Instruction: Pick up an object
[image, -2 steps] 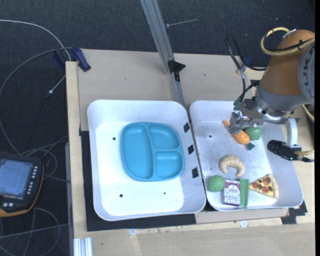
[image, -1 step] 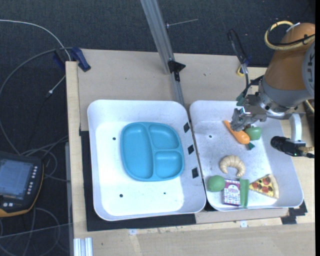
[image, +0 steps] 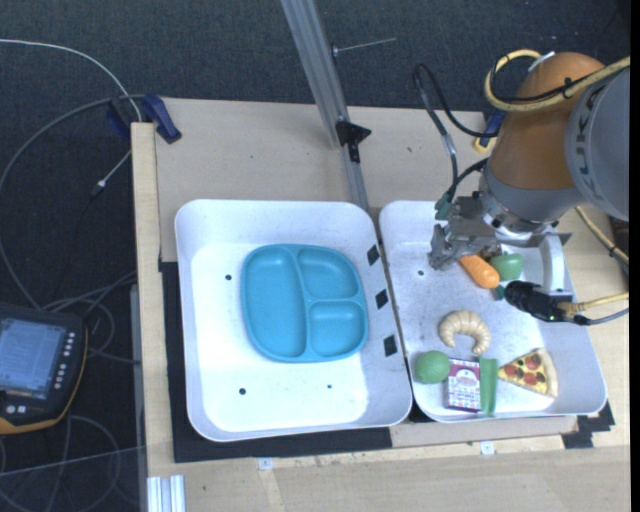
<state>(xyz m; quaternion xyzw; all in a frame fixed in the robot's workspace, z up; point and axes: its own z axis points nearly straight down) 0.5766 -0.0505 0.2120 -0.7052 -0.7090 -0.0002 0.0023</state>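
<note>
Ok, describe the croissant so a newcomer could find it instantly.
Start at the right bin, the one holding the toy food. In its middle lies the croissant, just above the green ball and the small carton. It is the only pale tan, crescent-shaped piece.

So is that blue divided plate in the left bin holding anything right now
Empty. The blue plate lies flat in the left bin, and all three compartments show bare blue.
</note>
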